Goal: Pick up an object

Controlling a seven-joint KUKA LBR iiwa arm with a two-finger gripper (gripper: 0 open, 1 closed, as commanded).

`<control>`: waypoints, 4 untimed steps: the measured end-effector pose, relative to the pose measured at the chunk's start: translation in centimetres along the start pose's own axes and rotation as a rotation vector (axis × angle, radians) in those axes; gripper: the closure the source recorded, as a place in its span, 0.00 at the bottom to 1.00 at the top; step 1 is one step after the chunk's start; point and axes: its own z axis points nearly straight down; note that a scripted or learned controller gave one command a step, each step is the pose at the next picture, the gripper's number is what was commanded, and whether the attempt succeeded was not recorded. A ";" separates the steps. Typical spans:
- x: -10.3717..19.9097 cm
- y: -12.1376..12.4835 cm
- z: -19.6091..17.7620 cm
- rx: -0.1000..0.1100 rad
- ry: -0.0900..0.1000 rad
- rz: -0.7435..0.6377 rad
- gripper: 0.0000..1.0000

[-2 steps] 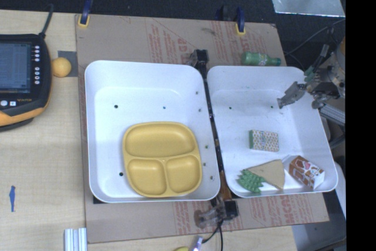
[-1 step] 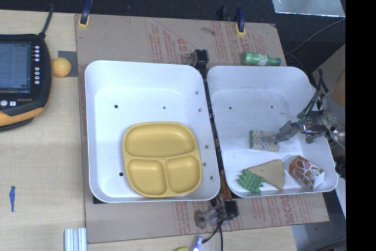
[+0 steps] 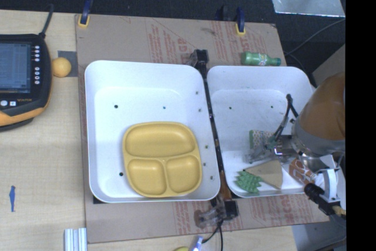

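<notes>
Objects for picking lie in the right bin (image 3: 235,76), gathered toward its near right corner: a small green-and-white patterned piece (image 3: 258,138), a green toy with a jagged, leaf-like outline (image 3: 247,181) by the near wall, a tan wedge-shaped piece (image 3: 269,174) just beside it, and a white item with brown markings (image 3: 298,172) at the right, partly under the arm. The gripper (image 3: 264,151) is down inside this bin, its dark metal fingers reaching leftward just below the patterned piece and above the tan wedge; whether it is clenched, released or grasping anything cannot be told from this angle, since the fingertips blend with the clutter around them. The arm (image 3: 322,117), with its orange band, comes in over the bin's right wall, and a thin black cable (image 3: 290,107) runs up from the wrist. The left bin (image 3: 94,126) holds a yellow divided plate (image 3: 163,158) with three compartments, resting toward the near side. Both bins sit on a brown cardboard sheet (image 3: 153,38) held by blue clamps (image 3: 86,9) at its far edge. A green bottle (image 3: 261,59) lies on its side on the cardboard just behind the right bin. On the wooden bench (image 3: 35,185) to the left sit a teach pendant (image 3: 22,79) and a small yellow ball (image 3: 61,66).
</notes>
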 end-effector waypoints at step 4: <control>1.8 11.3 -8.9 -0.003 0.001 0.001 1.00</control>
